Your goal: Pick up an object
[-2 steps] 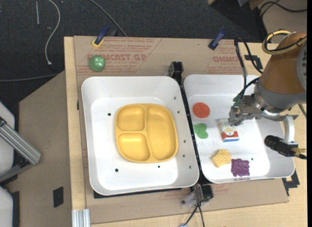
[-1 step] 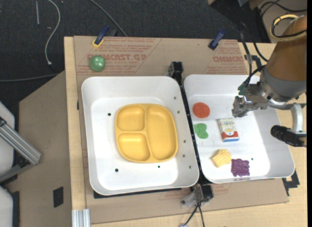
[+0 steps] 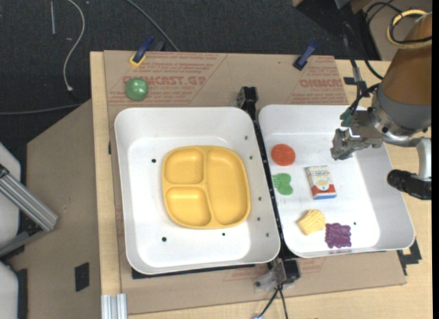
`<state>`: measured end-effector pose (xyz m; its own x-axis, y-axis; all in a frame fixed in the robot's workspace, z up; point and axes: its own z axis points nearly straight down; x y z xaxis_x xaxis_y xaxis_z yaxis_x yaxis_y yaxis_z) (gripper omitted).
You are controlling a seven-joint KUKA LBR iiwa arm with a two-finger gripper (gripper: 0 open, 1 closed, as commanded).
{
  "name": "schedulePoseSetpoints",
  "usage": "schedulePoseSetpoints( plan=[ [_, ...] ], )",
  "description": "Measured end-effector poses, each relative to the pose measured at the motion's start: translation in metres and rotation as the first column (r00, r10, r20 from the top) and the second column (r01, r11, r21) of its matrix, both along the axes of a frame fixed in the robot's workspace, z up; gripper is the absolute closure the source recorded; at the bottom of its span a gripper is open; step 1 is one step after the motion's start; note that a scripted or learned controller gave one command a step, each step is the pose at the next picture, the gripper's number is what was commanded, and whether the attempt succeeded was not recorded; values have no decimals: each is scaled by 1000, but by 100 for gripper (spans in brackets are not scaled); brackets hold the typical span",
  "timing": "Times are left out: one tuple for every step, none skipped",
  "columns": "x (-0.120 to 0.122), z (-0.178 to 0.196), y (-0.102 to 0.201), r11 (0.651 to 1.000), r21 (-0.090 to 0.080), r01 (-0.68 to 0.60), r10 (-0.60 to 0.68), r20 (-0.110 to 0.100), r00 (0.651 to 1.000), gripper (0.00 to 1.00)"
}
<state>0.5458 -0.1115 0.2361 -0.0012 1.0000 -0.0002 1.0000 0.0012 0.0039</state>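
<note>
White plastic forms the right bin (image 3: 384, 232), which is holding every loose piece: a red round item (image 3: 283, 154) nearest the dividing rim, a green item (image 3: 283, 184) below it, a small carton (image 3: 320, 182), a yellow piece (image 3: 312, 222) and a purple piece (image 3: 337, 234). Grey hand (image 3: 343, 147) is hovering over that bin's upper part, right of the red item and above the carton, gripping nothing.
</note>
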Motion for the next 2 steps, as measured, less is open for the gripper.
schedulePoseSetpoints(
  plan=[
    [20, 8, 51, 1000, 2, -5, 5, -1, 1000, 100],
    [26, 0, 101, 1000, 3, -5, 5, -6, 1000, 100]
  ],
)
